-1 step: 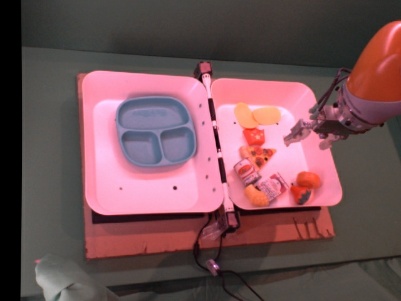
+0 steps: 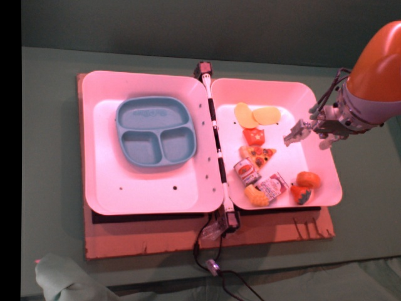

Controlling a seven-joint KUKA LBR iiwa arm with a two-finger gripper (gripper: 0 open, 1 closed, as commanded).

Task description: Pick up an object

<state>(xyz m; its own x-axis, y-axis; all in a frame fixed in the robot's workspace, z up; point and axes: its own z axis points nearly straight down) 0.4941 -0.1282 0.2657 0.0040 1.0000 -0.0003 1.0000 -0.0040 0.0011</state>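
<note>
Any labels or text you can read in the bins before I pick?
None can be read.
Small can: red label, print too blurred.
Small carton: red and white print, too small.
Blue divided tray: faint embossed marks in its top compartment, unreadable.

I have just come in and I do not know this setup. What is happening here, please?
A grey robot arm with an orange band reaches in from the right, its two-finger gripper above the right shallow white bin. Nothing shows between its jaws, which look open. Small toy food pieces lie in that bin, among them a toy pizza slice and two flat yellow discs. The left white bin holds a blue divided plastic tray.
</note>
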